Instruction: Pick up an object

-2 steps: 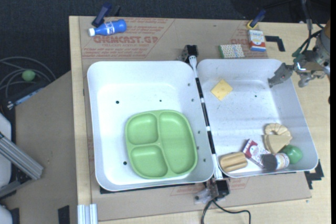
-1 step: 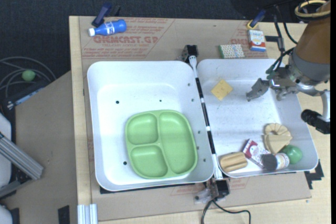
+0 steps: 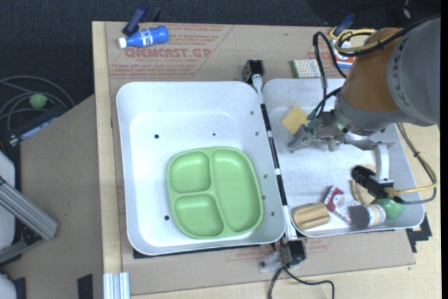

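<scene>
Starting big: tan counter (image 3: pixel 105 150) with two shallow white bins set side by side on it. Then the grey arm (image 3: pixel 392 80) with the orange band, coming in from the right and bent down over the right bin (image 3: pixel 308 178). Left bin (image 3: pixel 175 108) holding a green divided plate (image 3: pixel 212 191), three compartments, lying flat toward the near side.

Down to the claw (image 3: pixel 297 143): sitting low in the upper left part of the right bin, close to the wall shared with the left bin and pointing toward that wall. Honestly can't tell from this angle whether open or closed, and can't make out anything gripped in there.

Pickable stuff, all in the right bin. Yellow block (image 3: pixel 295 119) tilted just behind the claw, near the dividing wall, really close to the claw but no way to say if touching. Along the near edge: tan rounded thing (image 3: pixel 311 216) in the left corner, red-and-white packet (image 3: pixel 337 201) just beside that, then a dark bottle (image 3: pixel 378 212) with a green cap lying on its side next to the packet.

Outside the bins: blue marker (image 3: pixel 143 37) on the far left corner of the counter, and a small checkered tag (image 3: pixel 304 68) on the counter behind the right bin.
</scene>
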Robot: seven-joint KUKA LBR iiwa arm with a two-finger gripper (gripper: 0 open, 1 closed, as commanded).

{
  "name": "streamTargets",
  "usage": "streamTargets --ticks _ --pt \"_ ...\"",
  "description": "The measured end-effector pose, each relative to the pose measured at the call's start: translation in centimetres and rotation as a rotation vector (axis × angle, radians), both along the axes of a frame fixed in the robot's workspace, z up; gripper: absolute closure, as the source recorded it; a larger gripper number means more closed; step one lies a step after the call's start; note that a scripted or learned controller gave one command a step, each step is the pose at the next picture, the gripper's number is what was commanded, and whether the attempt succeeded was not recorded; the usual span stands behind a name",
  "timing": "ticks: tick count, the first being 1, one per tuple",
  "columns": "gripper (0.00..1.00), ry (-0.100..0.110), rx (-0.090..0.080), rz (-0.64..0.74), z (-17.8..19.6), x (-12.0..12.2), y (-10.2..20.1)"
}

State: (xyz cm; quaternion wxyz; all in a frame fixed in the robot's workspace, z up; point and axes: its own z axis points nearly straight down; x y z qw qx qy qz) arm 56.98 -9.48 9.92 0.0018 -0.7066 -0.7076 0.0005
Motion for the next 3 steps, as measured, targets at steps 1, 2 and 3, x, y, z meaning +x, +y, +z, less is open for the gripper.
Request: streamTargets --ticks 1,2,3 --pt "0.0 -0.004 -0.002 -0.001 -1.4 6.4 -0.1" --pt "0.0 -0.005 -0.002 0.0 -1.4 9.1 0.4" --pt "1.0 -0.008 -0.004 0.001 -0.3 9.1 0.4"
